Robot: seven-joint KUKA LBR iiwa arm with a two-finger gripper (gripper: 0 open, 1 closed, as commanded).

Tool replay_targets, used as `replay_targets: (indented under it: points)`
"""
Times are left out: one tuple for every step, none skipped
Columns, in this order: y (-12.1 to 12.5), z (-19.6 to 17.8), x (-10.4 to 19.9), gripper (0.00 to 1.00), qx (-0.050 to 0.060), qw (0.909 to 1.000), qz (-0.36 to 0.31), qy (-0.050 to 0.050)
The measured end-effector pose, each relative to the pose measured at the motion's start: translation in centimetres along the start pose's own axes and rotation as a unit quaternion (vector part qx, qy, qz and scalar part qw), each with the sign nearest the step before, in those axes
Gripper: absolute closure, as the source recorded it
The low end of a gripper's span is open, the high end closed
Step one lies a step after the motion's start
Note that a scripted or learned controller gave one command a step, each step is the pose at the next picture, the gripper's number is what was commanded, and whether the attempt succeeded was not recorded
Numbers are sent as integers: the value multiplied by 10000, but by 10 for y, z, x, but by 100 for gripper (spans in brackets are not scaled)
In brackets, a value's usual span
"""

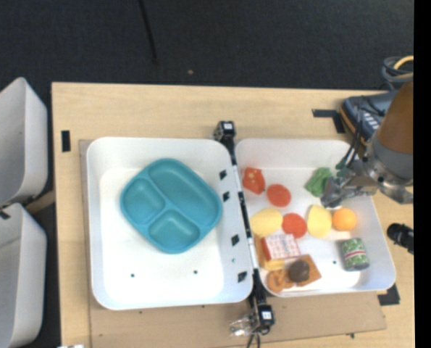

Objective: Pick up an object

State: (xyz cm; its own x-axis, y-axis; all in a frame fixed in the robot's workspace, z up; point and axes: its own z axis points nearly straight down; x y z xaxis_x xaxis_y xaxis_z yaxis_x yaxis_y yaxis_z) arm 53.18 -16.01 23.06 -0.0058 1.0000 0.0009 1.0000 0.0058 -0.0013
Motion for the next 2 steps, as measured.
replay_targets:
  points:
    - [21,4,56,100,-7,10000,-6,1]
    - [36,-7,100,100,-1,10000,-6,0]
